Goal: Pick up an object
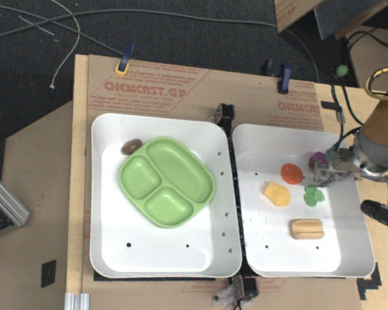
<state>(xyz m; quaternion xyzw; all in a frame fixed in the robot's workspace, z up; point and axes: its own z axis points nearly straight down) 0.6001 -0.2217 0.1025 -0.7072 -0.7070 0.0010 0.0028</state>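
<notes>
Bins sit side by side on a cardboard-topped bench (187, 83), the left bin (105, 244) carrying a green divided plate (167, 181) with a small brown object (132, 146) just beside its upper left rim. The right bin (333, 258) carries five small items: a red round piece (291, 172), a yellow piece (277, 194) just below it, a tan bread-like block (307, 229) nearer the front, a green leafy piece (314, 194), and a purple piece (317, 158) by the far right wall. The grey arm, orange band above its wrist, reaches in from the right, and its end effector (325, 172) hangs low over the right bin between the purple and green pieces, near the red one. Whether it is clenched, released or grasping anything cannot be told from this slant. Two clamps (125, 58) pin the cardboard's far edge.
</notes>
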